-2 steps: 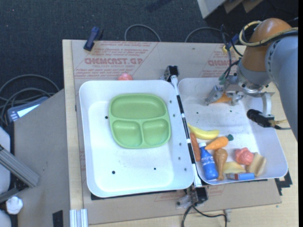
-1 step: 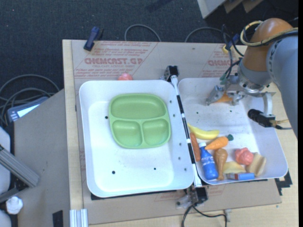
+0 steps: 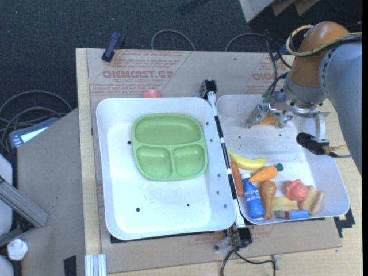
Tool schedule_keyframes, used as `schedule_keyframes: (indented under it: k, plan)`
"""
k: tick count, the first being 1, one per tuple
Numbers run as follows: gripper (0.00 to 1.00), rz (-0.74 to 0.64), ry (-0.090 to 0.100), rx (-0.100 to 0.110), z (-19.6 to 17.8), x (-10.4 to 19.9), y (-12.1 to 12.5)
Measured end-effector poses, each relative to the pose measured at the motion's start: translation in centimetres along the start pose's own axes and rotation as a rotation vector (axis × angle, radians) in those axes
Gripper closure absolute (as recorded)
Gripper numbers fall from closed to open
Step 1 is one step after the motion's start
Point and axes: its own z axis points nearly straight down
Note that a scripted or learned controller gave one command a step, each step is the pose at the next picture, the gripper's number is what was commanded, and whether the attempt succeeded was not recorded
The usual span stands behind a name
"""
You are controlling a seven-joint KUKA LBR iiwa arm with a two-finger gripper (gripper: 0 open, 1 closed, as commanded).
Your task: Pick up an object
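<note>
My gripper (image 3: 268, 119) hangs low over the far part of the right bin (image 3: 299, 154), its fingers spread apart. A small orange object (image 3: 267, 118) lies between them, and the fingers do not look closed on it. Toy food is piled in the bin's near half: a yellow banana (image 3: 247, 161), an orange carrot (image 3: 265, 173), a blue bottle (image 3: 252, 197), a pink-red piece (image 3: 296, 188) and a tan bread piece (image 3: 313, 199). The arm's orange band (image 3: 319, 45) rises above the wrist.
The left bin (image 3: 115, 177) holds a green divided plate (image 3: 170, 145). A small pink item (image 3: 152, 94) lies on the cardboard behind that bin, and a blue clip (image 3: 112, 46) sits at the board's far left corner. Cables loop behind the bench.
</note>
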Motion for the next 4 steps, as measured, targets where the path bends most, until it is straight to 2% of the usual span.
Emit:
schedule_keyframes:
  k: [1,3,4]
  plan:
    - [0.00,-0.002,0.003,-0.004,0.0,-1.9,0.1]
    - [0.00,-0.001,0.000,-0.003,-0.1,0.2,0.1]
    - [0.00,-0.002,0.003,-0.004,0.0,-1.4,0.1]
